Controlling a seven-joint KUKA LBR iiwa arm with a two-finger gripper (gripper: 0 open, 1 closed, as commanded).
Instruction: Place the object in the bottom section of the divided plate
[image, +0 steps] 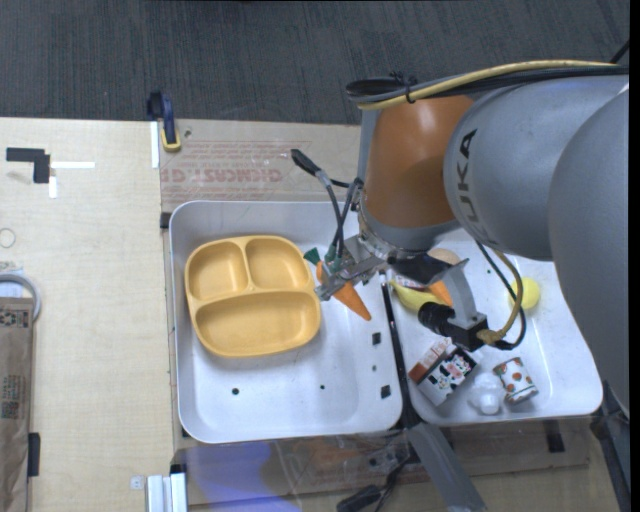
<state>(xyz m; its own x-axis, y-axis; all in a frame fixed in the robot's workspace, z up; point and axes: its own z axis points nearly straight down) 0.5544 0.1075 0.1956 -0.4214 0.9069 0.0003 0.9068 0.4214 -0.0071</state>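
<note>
A yellow divided plate (255, 295) lies in the left bin (290, 400), with two small sections at the top and one wide section at the bottom. Just right of the plate's rim, my gripper (340, 275) is shut on an orange toy carrot (352, 300). The carrot's green top (312, 257) sticks out up-left and its tip points down-right. The carrot is beside the plate, not over any section. The wrist and arm hide the part of the carrot inside the grip.
The right bin (560, 395) holds a yellow fruit (527, 293), a banana-like piece (410, 293), a small carton (445, 368), a little patterned cup (515, 378) and a white lump (487, 401). The divider wall (393, 350) between the bins runs just right of the carrot.
</note>
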